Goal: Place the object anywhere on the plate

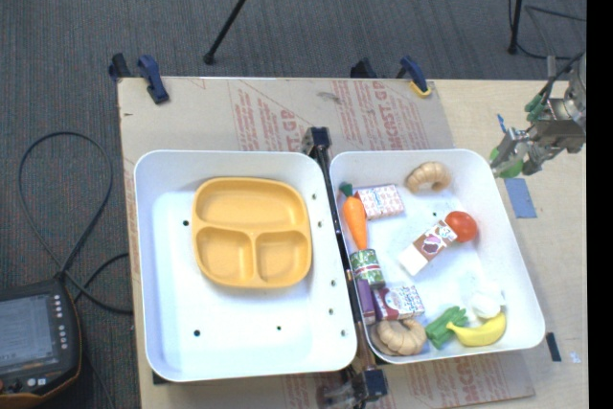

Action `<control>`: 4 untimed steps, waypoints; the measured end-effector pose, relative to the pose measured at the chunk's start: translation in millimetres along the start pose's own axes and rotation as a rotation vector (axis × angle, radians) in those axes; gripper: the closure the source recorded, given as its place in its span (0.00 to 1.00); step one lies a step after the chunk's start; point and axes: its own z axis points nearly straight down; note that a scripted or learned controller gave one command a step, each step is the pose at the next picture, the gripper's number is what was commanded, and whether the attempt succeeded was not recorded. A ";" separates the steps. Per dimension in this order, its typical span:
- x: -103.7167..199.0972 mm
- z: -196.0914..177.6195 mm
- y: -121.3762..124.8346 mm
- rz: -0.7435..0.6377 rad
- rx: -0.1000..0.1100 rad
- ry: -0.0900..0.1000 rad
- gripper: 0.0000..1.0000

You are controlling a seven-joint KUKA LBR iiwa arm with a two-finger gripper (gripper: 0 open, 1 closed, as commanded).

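Cardboard sheeting covers the bench, set on grey carpet. The claw, its grip state impossible to tell, hovers just outside the right bin; below and left of it lie one tomato, one carrot and one banana. Farther left, one yellow plate sits in the left bin.

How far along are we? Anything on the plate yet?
Nothing done yet: the yellow plate in the left bin holds no item. The tool is at the right bin's far edge, carrying nothing visible. The carrot, tomato and the other food items are in that bin; picking and placing remain.
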 end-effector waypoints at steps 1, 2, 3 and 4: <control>-12.7 3.3 -99.7 -0.001 0.002 0.001 1.00; 49.9 66.8 23.1 -0.002 0.005 0.004 1.00; 87.0 59.9 -100.1 0.000 0.004 0.003 1.00; 148.6 8.9 -51.1 -0.003 0.000 0.002 1.00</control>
